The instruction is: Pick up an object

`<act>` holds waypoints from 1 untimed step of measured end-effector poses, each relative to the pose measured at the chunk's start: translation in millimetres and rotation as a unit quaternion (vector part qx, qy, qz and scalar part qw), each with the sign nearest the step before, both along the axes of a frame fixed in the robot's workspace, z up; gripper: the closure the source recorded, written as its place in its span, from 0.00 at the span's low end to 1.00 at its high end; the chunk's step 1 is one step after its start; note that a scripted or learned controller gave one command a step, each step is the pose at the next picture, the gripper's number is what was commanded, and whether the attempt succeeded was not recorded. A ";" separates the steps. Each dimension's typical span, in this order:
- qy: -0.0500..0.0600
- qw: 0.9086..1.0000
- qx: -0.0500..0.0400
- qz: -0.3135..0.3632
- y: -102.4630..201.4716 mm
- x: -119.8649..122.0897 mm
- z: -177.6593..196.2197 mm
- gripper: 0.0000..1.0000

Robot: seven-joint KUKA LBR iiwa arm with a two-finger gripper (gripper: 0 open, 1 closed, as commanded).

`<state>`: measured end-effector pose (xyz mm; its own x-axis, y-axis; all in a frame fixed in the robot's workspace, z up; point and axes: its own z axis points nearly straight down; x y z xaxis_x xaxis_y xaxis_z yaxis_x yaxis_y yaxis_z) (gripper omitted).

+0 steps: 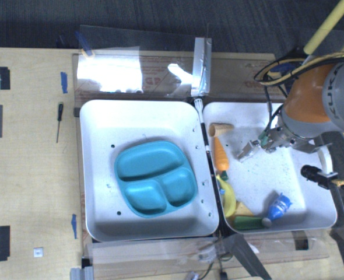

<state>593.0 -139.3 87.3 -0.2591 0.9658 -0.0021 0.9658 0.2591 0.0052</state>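
Two white bins are sitting side by side on the bench (26, 179). Left bin (96, 127) is holding a blue divided tray (154, 177), 3 compartments, lying a bit tilted, more or less centered.

Right bin (318, 212) has the small stuff, mostly crowding its left wall and front edge: a wood-colored block (221, 129) near the back-left corner, an orange carrot (220, 156) lying just in front of it along the wall, then a yellow banana (227, 196) curving toward the front, w/ a green thing (249, 221) lying along the front edge next to it. A blue bottle (277, 207) is lying tilted near the front, its lower end just beside the green thing.

Arm (318, 107) is reaching in from the right, orange band showing over the bin's back-right part. Gripper (248, 150) is hanging over the middle of the right bin, pointing left, near the carrot but apart from it. Can't tell if it's spread or pressed together, too small and glary, and nothing is visibly pinched in it.

Bench is light wood w/ black corner marks (2, 77), bits of blue tape (63, 81) and a small screwdriver (59, 120) lying left of the bins. A clear plastic sheet (137, 69) is standing behind the left bin, catching glare. Dark floor (160, 4) behind, yellow and black cables (283, 69) at the right.
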 end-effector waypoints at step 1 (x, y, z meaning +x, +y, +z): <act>0.002 0.991 0.001 -0.132 -13.5 -58.8 0.4 0.00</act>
<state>534.2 -152.7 87.6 0.0019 1.0000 0.0001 1.0000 -0.0019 0.0020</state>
